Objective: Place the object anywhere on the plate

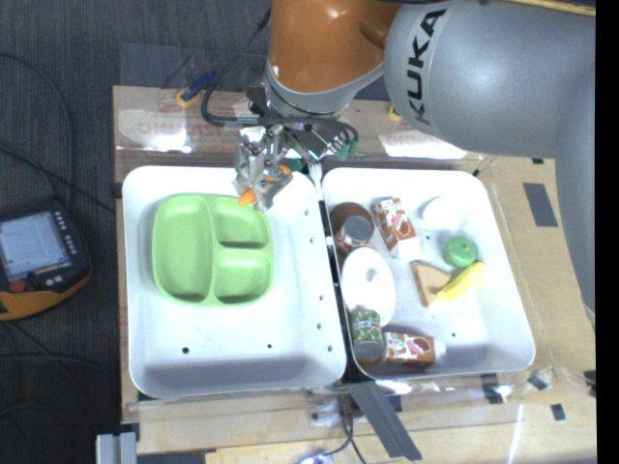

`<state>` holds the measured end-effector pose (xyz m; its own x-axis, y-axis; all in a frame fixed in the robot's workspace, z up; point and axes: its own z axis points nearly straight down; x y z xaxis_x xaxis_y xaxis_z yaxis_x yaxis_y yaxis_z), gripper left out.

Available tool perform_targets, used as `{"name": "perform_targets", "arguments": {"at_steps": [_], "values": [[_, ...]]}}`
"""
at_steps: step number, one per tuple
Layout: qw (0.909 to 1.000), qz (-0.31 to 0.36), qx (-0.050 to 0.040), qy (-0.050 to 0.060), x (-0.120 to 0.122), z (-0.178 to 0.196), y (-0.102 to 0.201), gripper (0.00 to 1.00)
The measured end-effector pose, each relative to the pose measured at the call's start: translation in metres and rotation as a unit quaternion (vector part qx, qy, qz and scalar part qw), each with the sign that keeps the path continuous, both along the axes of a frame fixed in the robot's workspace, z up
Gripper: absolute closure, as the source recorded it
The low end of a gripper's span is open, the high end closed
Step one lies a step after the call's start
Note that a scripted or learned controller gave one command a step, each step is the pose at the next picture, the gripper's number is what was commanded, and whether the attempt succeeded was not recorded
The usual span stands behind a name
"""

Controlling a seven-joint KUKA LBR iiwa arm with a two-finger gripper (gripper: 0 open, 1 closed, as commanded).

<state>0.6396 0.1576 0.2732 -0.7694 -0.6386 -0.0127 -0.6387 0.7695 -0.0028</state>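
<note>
Small orange object point(249, 198), glimpsed between the fingers of the metal hand point(259, 184), closed on it over the upper right corner of the glossy green three-compartment plate point(208, 249). Plate lies in the left white bin point(164, 356); the right bin point(503, 327) holds a green apple point(461, 251), banana point(458, 282) and cartons. Wooden surface point(542, 211), dark carpet floor point(58, 114), a handheld pendant point(41, 249) at left.

Grey arm point(503, 66), black KUKA lettering, orange band, metallic fingers point(253, 174)
</note>
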Motion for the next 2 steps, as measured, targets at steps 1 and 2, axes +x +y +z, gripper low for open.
{"name": "perform_targets", "arguments": {"at_steps": [1,2], "values": [[0.9991,-0.043,-0.001,0.005,-0.0227,-0.0154,0.0517,1.0],[0.999,-0.044,-0.0009,0.005,-0.0221,-0.0148,0.0506,0.0]]}}
